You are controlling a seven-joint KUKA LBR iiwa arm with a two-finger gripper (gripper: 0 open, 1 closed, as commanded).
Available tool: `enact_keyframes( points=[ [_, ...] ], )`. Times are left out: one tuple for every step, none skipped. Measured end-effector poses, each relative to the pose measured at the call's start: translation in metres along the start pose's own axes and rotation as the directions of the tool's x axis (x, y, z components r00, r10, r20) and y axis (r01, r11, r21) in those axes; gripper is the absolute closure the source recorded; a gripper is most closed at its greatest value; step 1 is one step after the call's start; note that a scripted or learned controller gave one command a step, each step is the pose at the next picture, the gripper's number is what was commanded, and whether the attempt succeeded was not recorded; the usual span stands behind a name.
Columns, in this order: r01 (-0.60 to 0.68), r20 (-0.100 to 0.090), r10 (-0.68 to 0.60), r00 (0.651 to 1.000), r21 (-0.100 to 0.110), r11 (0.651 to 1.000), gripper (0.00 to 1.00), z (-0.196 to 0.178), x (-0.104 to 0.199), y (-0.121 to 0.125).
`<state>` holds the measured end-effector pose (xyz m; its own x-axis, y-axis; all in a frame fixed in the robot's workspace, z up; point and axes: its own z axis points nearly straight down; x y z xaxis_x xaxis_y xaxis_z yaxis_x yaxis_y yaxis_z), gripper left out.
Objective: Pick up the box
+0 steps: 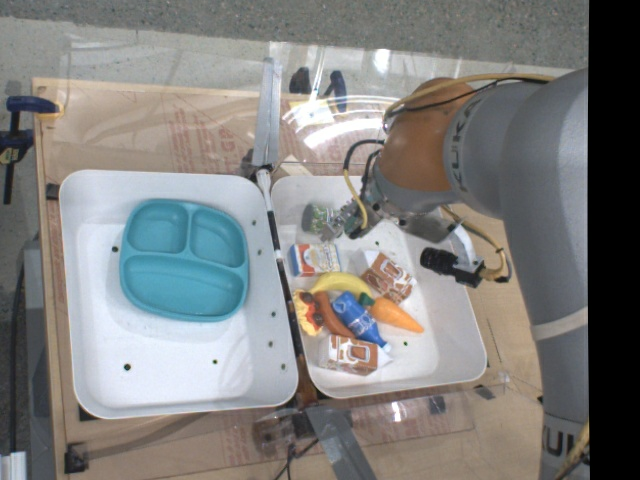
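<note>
Hovering hand (pixel 352 218), box (pixel 315 259) just below-left, seemingly apart.

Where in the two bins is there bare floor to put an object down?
Left bin: bare floor in front of the teal divided plate, toward the near rim. Right bin: crowded in the middle by the banana, carrot and small boxes; its near right corner is bare.
</note>
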<state>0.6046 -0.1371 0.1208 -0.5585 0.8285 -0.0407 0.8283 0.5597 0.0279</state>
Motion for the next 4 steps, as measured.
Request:
enact_keyframes(
  points=[
    [0.000,0.000,0.000,1.000,0.000,1.000,0.00,0.000,0.000,0.000],
    [0.027,-0.029,-0.027,0.999,0.016,1.000,0.00,0.022,0.006,-0.007],
    [0.029,-0.027,-0.029,0.999,0.013,0.999,1.00,0.010,0.005,-0.005],
    [0.029,-0.027,-0.029,0.999,0.013,0.999,0.00,0.010,0.005,-0.005]
  ],
)
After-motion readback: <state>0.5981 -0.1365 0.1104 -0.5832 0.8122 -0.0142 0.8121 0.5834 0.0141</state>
